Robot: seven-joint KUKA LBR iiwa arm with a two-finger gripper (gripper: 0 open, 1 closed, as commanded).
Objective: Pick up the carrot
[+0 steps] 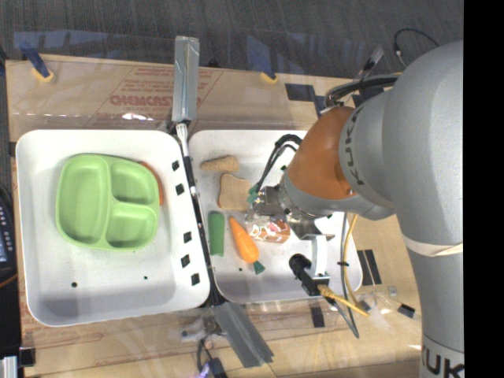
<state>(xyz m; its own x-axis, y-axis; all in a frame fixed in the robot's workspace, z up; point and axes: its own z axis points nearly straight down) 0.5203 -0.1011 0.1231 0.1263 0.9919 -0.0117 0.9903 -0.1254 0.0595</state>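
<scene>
Carrot (245, 242) lies loose in the right bin (236, 290) near its left wall, beside a green stick (216, 234), with the gripper (266, 220) hovering just to its right, grip unreadable from here, so I'd judge it needs lining up and lowering.
</scene>
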